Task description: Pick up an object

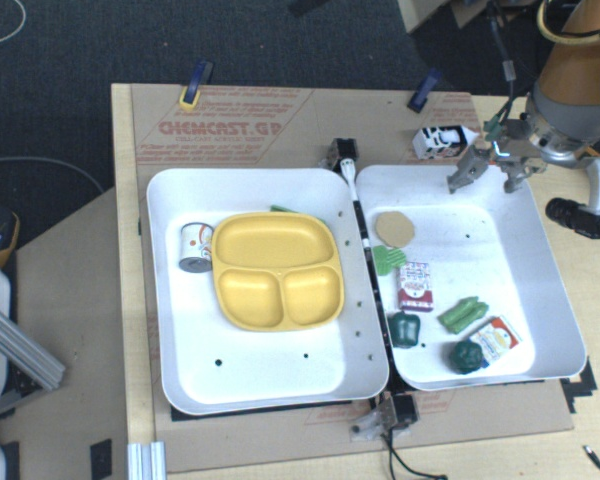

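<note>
My gripper [492,175] hangs over the far edge of the right bin [540,258], its two fingers spread open with nothing between them. Below it in that bin lie a tan round cookie [394,230], a light green piece [387,259], a red and white packet [415,285], a green bean pod [462,314], a dark green pepper [404,329], a dark green round item [467,356] and a small white and orange packet [497,337]. The left bin [170,348] holds a yellow divided plate [277,268] and a small can [195,247].
A black and white toy [443,140] lies on the bench behind the right bin. Clamps [192,86] hold the cardboard board at the back. A green item [283,209] peeks out behind the yellow plate. A divider strip [359,228] runs between the bins.
</note>
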Available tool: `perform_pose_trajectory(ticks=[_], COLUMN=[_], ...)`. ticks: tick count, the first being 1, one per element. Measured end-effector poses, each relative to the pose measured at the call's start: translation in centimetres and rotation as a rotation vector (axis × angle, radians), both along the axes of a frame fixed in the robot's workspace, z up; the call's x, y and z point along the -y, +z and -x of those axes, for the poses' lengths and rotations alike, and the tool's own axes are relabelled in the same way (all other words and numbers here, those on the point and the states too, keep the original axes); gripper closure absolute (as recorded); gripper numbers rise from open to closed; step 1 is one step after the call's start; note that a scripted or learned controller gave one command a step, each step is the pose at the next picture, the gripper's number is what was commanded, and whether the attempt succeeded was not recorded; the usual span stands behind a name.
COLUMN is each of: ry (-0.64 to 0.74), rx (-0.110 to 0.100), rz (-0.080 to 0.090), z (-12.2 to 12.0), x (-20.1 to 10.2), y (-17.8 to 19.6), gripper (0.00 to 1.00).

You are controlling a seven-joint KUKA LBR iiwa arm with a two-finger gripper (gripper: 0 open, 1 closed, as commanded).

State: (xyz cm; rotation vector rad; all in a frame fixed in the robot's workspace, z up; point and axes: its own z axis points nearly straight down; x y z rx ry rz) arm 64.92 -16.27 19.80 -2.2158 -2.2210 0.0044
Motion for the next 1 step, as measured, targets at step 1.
perform_pose_trajectory(ticks=[1], ry=[-0.003], rx=[0.0], rz=[0.0], z=[-0.2], x=[0.84], y=[-4.83], gripper=[0.0])
